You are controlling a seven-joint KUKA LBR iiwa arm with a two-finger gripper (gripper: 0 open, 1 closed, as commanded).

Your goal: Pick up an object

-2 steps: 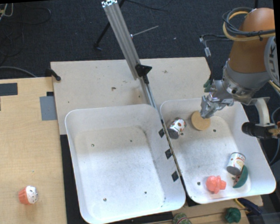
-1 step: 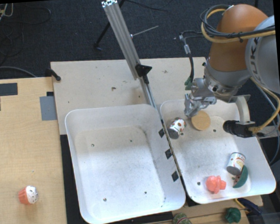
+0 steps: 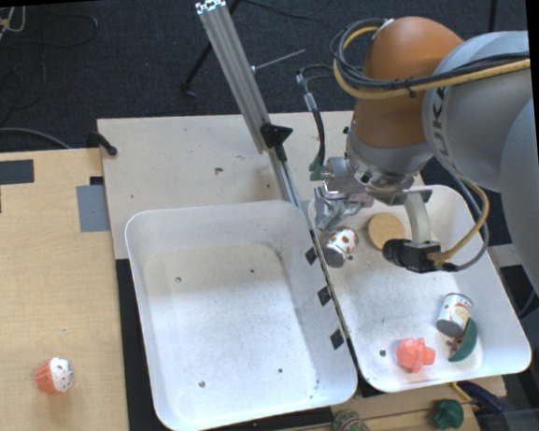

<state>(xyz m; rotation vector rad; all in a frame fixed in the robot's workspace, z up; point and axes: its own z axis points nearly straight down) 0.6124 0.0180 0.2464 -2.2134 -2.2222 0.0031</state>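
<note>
My gripper (image 3: 331,219) hangs over the left edge of the right bin (image 3: 507,358), close to the divider between the two bins. Right below its tip is a small white and red toy (image 3: 341,245); whether it is held or just resting on the bin floor cannot be told from this angle. A tan round disc (image 3: 381,230) lies just right of the toy. Near the bin's front right are a small can (image 3: 454,314), a dark green piece (image 3: 465,343) and a coral pink lump (image 3: 414,354).
The left bin (image 3: 161,257) adjoins on the left. A slanted aluminium bar (image 3: 244,81) rises behind the bins. A red and white toy (image 3: 55,376) sits on the wooden bench at left. A green object (image 3: 446,414) and a dark can (image 3: 349,427) lie at the front edge.
</note>
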